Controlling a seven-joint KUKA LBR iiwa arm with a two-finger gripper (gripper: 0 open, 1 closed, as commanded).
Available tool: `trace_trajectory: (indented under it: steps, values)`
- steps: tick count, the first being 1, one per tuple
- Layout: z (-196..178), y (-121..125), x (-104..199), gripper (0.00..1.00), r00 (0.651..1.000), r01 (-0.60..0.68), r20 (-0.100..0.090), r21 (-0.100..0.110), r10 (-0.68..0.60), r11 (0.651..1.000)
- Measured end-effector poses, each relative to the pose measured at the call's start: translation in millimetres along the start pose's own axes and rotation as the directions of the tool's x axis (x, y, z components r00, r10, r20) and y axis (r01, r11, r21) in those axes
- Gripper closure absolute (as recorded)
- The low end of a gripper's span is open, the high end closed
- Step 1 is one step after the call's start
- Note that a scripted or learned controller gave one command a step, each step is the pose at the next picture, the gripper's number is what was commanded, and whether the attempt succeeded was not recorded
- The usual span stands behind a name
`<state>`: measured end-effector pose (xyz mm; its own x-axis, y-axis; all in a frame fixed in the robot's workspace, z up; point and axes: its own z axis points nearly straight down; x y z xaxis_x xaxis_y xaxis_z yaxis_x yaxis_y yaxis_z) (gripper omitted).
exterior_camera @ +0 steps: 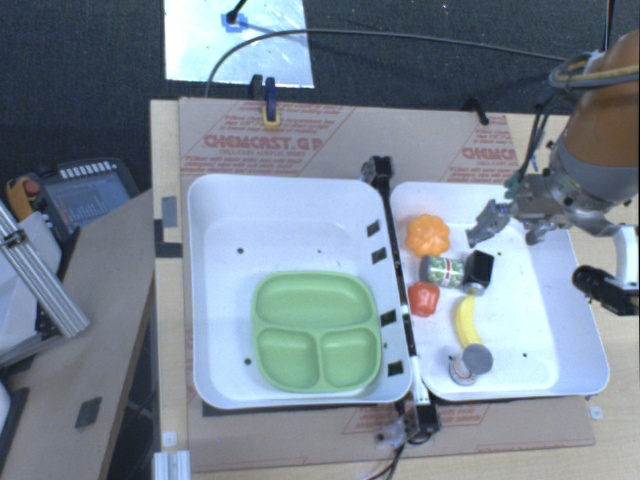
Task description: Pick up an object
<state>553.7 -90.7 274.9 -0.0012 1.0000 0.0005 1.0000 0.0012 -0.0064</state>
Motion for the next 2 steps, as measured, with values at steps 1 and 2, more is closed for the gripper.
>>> trace_trajectory:
  steps: [1, 2]
  values:
    - [-4.2, 1.5, 0.0, 0.0, 1.0, 0.001, 0.001, -0.009, -0.001, 1.0]
    - [57.5, -2.1, 2.8, 0.0, 1.0, 0.0, 0.0, -0.002, 0.0, 1.0]
